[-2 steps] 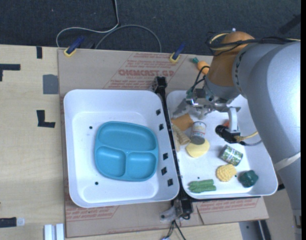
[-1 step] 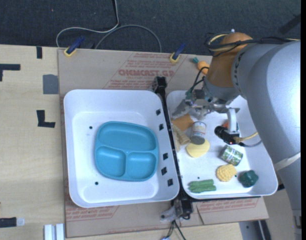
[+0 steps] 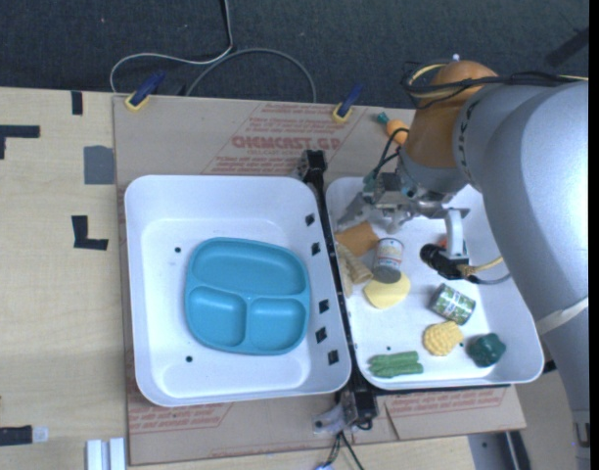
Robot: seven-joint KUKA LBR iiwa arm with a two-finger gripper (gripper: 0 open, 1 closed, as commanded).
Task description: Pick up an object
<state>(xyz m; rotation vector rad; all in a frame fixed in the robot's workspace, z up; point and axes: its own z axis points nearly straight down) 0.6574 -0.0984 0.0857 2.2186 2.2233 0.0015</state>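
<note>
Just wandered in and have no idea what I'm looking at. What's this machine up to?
A grey robot arm reaches in over the right bin, which holds small toy foods: a little can, a yellow round piece, a green tin, a corn cob, a green pod and a dark green lump. Its claw hangs at the bin's far end, near the can. The left bin holds a blue divided tray.

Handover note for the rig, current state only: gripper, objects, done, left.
Gripper: low over the right bin's upper left corner; finger state unreadable.
Objects in the right bin: brown block, small can, yellow piece, green can, corn, green pod, dark green piece.
Left bin: blue divided plate.
Done: no pick visible.
Left: grasp and lift one object.
</note>
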